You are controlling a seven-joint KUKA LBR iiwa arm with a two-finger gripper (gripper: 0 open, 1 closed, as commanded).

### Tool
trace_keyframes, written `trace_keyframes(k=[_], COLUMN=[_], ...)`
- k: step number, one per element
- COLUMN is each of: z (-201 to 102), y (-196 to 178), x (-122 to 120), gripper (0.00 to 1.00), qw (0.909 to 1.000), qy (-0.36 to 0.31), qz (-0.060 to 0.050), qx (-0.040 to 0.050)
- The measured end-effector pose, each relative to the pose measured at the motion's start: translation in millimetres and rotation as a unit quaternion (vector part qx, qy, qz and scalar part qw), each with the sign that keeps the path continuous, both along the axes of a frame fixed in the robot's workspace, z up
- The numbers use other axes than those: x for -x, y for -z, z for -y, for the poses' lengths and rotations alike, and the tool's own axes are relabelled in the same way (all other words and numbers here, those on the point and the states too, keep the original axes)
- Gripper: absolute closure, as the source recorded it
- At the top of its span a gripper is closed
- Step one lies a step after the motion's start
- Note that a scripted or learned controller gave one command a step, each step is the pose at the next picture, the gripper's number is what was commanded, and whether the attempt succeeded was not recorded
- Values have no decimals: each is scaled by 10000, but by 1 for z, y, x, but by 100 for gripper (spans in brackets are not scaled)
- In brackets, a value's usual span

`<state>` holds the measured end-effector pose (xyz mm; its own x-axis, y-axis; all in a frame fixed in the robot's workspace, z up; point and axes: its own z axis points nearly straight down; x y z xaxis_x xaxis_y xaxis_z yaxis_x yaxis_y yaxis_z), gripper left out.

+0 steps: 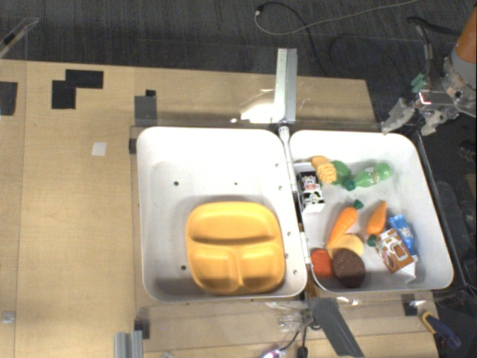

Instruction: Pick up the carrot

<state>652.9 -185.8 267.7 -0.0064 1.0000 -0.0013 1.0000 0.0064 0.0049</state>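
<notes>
A carrot (342, 224) with a small green top lies tilted in the middle of the right bin (425, 200). A second, shorter orange carrot-like piece (377, 217) lies just to its right. My gripper (412, 116) hangs beyond the right bin's far right corner, well away from both, and is open with nothing between its fingers.
Around the carrot lie a corn cob (323, 169), a green bottle (371, 174), a small white carton (309, 189), a brown round piece (348, 266), a red piece (321, 260) and a blue-and-brown carton (396, 247). The left bin (160, 200) holds a yellow divided tray (235, 246).
</notes>
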Motion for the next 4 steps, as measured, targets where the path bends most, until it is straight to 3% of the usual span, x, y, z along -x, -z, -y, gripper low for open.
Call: trace_keyframes(k=[1,2,3,4], z=[-6,-14,-30,15], y=[99,168,140,178], x=[58,93,48,94], gripper=[0,0,0,0], qw=[9980,9643,9680,9668], qy=[-636,-2649,-2508,-2554], qz=[-7,10,13,24], qx=[0,14,16,33])
